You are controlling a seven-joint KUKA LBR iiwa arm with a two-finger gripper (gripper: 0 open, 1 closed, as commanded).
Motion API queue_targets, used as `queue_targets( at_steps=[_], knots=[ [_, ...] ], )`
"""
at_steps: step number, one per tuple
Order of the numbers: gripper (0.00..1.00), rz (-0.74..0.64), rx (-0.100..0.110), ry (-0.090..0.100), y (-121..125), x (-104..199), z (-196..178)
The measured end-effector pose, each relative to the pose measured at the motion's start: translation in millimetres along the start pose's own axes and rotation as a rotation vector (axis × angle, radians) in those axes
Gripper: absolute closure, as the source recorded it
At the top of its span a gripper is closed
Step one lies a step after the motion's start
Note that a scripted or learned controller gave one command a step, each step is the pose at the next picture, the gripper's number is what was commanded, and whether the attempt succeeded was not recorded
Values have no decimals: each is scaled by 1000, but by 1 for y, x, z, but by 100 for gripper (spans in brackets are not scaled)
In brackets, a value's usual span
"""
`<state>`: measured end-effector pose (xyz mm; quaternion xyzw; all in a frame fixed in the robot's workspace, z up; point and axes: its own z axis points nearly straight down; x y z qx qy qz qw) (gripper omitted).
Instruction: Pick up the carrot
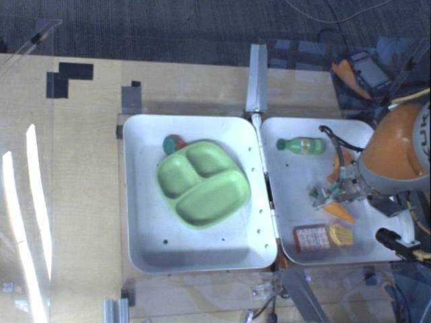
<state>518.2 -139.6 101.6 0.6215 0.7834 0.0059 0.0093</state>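
Note:
The carrot [340, 212] lies in the right bin [289, 180], right of the bin's middle. It is orange, with what looks like a greenish top pointing left. My gripper [339, 192] hangs low directly over the carrot's upper side, coming in from the right below the arm's orange band [401, 147]. The gripper's body covers part of the carrot. I cannot see whether the carrot is in its grasp.
The right bin also holds a green and yellow bottle [301, 145] at the back, a red box [311, 238] and a yellow waffle-like piece [341, 234] at the front, and an orange sliver [335, 171] behind the gripper. The left bin [141, 200] holds a green divided plate [203, 183] and a small red-green item [174, 142].

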Motion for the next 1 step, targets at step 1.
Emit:
queue_targets(
  at_steps=[1],
  knots=[
    [100,78,15,5,9,83,-84]
  ],
)
